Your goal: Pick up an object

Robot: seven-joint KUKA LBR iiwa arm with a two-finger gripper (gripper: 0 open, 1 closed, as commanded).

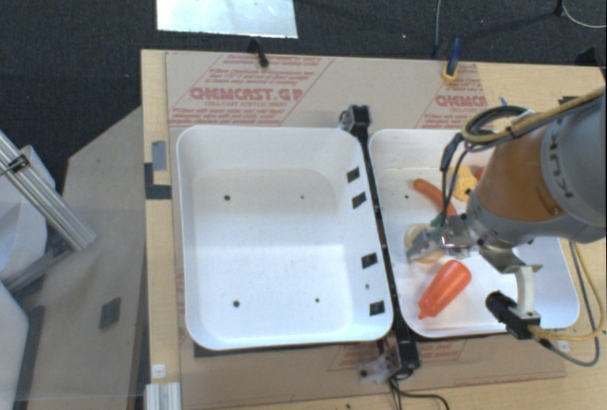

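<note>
Gripper (pixel 432 242) sits low in the right bin (pixel 560 299), over a pale rounded object (pixel 417 235) near the divider; whether it is open or closed cannot be told. 1 orange carrot-shaped object (pixel 444 288) lies just below it, and a thinner orange piece (pixel 429 191) lies above.

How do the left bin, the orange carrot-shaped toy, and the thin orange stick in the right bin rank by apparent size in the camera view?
1. Left bin, far the largest.
2. Carrot-shaped toy.
3. Thin orange stick, smallest, though the arm partly covers it.
</note>
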